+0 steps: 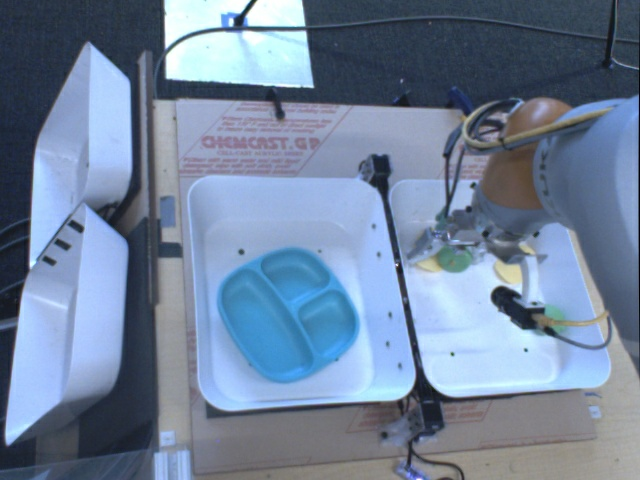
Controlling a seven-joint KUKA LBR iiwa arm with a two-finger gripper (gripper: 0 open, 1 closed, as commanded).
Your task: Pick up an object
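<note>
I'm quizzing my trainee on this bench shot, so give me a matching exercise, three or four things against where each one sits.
Things:
1. light blue divided plastic plate
2. small green round piece
3. two-finger gripper
4. square silvery sheet

Places:
A. on the dark floor beyond the bench
B. right bin, upper left part
C. left bin
D. just above the green piece

Pairs: 1-C, 2-B, 3-D, 4-A

A blue three-compartment plate lies flat in the left bin, near its centre. In the right bin, small yellow and green pieces lie just right of the shared bin wall, partly hidden
</note>
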